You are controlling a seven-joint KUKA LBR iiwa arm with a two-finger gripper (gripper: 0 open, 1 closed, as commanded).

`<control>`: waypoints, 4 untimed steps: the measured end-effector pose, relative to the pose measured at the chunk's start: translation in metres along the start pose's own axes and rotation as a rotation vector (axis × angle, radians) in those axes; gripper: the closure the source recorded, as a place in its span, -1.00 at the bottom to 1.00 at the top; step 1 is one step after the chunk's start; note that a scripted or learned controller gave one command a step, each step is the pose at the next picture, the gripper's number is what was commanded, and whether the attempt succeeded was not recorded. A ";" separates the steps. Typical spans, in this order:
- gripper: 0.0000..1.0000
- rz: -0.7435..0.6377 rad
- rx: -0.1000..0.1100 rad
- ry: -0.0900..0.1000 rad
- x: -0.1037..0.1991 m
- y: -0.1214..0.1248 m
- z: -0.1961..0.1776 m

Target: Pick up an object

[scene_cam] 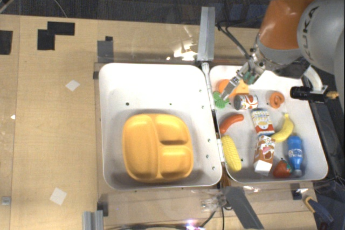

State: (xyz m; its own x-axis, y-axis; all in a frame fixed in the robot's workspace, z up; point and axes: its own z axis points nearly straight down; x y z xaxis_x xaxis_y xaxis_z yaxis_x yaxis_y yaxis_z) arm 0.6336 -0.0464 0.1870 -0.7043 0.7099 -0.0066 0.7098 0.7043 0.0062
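The gripper [235, 83] hangs low at eleven o'clock of the right bin [318, 167], just above the carrot [222, 85], holding nothing visible, so the lifting is not yet done.

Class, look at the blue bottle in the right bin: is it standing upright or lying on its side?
Lying on its side. The blue bottle shows its whole length flat on the right bin's floor, beside the banana.
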 end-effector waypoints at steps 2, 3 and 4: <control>-1.00 0.179 0.013 0.008 -0.053 -0.015 0.092; 1.00 0.169 0.010 0.001 -0.054 -0.012 0.079; -1.00 0.168 0.011 0.002 -0.053 -0.012 0.080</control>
State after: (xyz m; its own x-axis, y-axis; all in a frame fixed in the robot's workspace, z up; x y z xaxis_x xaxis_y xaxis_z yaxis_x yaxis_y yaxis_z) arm 0.6632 -0.0931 0.1072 -0.5753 0.8179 -0.0044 0.8179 0.5753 -0.0038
